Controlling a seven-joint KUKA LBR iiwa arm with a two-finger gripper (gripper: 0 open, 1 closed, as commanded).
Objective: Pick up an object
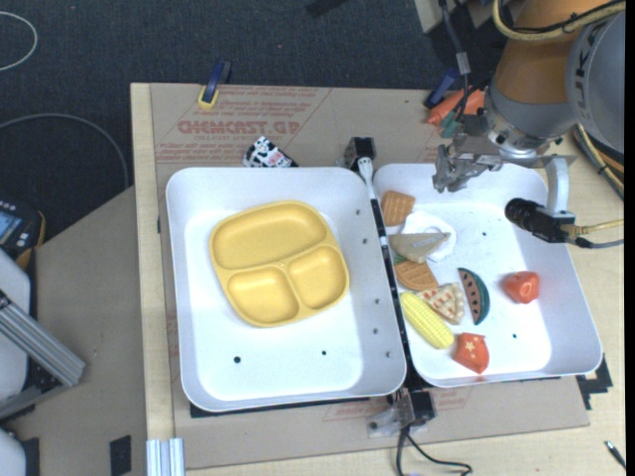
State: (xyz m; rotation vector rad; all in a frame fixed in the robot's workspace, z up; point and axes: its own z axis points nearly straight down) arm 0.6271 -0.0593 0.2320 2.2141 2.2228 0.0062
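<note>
**Toy food crowds the right bin**

A corn cob, waffle, watermelon slice, strawberry and crackers fill the right bin. The left bin holds a yellow divided plate. The tabletop board reads "CHEMCAST GP". The tool hovers over the right bin's far edge; whether its fingers are spread cannot be told.

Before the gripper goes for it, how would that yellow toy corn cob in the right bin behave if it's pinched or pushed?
The yellow toy corn cob looks like moulded plastic, so probably stiff and light. Its rounded, elongated shape may roll or slip if pinched off-centre. It lies against the waffle-patterned toy wedge, so a push would likely shift that too.
</note>
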